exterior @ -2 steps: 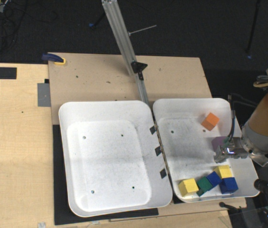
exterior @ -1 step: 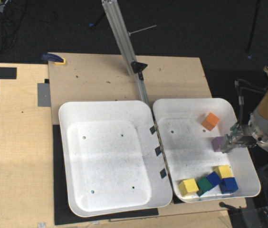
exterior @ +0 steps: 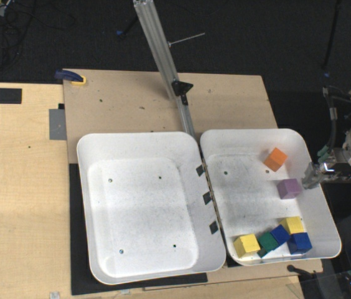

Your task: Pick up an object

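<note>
While the gripper point(exterior: 317, 170) sits at the right bin's point(exterior: 238, 143) three-o'clock rim, I cannot tell how its jaws stand, for the tips blur against the dark edge. A purple cube point(exterior: 289, 188) lies just beside it, toward its seven o'clock; whether they touch I cannot tell. An orange cube point(exterior: 276, 159) rests toward the gripper's ten o'clock, apart from it. Down at the bin's five-o'clock corner crowd a yellow cube point(exterior: 246, 245), a green cube point(exterior: 266, 243), two blue cubes point(exterior: 299, 243) and a second yellow cube point(exterior: 294, 224). Nothing shows between the jaws.
</note>
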### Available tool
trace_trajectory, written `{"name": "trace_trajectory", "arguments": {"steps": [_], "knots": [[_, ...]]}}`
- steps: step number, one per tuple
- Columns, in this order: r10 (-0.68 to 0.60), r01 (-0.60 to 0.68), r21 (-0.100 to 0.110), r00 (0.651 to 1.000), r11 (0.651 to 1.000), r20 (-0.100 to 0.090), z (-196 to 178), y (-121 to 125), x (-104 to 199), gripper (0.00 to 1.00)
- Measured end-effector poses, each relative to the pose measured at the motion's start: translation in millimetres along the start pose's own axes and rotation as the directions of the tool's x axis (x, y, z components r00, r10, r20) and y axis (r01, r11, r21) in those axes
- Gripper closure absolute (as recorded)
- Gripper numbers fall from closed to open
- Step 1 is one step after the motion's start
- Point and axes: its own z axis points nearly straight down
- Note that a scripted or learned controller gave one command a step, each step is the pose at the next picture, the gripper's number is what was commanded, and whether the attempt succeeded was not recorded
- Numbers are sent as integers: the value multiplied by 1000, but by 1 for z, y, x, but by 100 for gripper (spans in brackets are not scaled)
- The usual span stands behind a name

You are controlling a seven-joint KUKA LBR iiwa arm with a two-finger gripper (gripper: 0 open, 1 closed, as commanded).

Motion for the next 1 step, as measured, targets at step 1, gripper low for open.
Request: {"name": "trace_trajectory", "arguments": {"steps": [1], "knots": [[-3, 3, 8, 1000, 1000, -5, 15, 1, 54, 100]]}}
